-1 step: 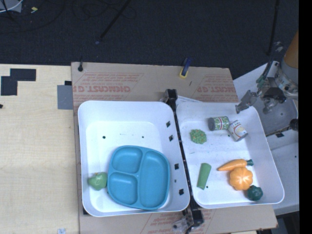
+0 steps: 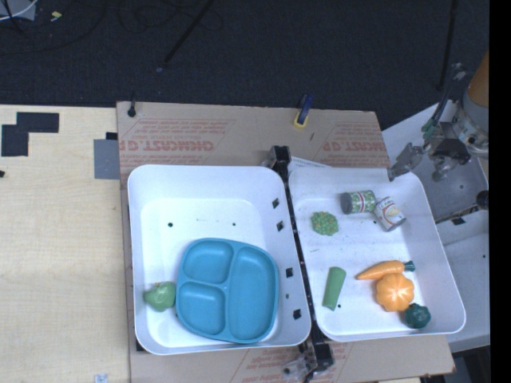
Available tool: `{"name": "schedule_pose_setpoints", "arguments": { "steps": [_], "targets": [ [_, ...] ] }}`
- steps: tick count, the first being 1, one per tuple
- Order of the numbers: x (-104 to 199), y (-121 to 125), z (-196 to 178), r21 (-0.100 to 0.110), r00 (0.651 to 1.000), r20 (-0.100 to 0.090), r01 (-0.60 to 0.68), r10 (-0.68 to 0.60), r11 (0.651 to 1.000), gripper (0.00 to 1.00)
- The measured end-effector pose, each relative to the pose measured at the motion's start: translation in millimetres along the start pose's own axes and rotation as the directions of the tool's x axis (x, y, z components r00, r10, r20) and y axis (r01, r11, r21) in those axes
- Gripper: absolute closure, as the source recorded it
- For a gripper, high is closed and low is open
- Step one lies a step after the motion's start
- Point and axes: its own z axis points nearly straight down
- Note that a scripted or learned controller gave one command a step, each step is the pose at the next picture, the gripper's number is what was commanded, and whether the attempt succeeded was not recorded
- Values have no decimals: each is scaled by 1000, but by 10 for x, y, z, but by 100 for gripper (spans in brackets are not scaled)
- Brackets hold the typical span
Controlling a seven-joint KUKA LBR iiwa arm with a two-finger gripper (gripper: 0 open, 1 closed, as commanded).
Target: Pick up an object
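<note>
The right bin [image 2: 447,270] holds a small green-labelled can [image 2: 361,202] lying on its side, a white and red tin [image 2: 389,213], a bumpy green ball [image 2: 324,223], a green cylinder [image 2: 334,287], a carrot [image 2: 383,270], an orange [image 2: 394,292] and a dark green lump [image 2: 416,316]. My gripper [image 2: 419,170] hangs over the bin's far right corner, above and to the right of the two tins. It is open, with nothing between its fingers.
The left bin [image 2: 200,190] holds a blue divided plate [image 2: 227,290] and a pale green fruit [image 2: 160,296] at its near left corner. A black divider [image 2: 289,238] separates the bins. A blue and yellow clip [image 2: 303,112] sits on the cardboard behind.
</note>
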Motion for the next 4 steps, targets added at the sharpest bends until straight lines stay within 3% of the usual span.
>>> {"name": "schedule_pose_setpoints", "arguments": {
  "steps": [2, 3, 4],
  "targets": [
    [37, 50, 1020, 3, 1000, -1, 2, -2, 1000, 0],
    [16, 52, 1424, -15, 1000, 8, -1, 1, 1000, 0],
    [-4, 67, 1493, -17, 1000, 10, -1, 2, 1000, 0]
  ]
}}
